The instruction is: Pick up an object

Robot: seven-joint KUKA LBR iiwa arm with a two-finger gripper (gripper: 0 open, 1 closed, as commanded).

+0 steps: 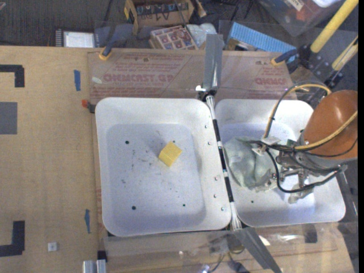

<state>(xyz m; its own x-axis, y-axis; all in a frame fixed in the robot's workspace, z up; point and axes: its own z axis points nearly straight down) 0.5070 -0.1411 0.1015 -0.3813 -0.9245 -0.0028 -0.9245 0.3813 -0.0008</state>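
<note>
down in the right bin [318,209] with the gripper [263,165] low over a pale crumpled cloth-like thing [244,162] near the bin's left wall; cannot tell how the gripper is set, nor whether anything is gripped, since wrist and cables [287,178] cover it. best to settle squarely on the bunched middle of the soft heap, close firmly, then lift straight up, clear of the divider [219,147] between bins. elsewhere, a small yellow block [170,154] alone mid-floor in the left bin [114,209], well apart and unobstructed. nearest hindrance: the bin wall just beside the pale heap
</note>
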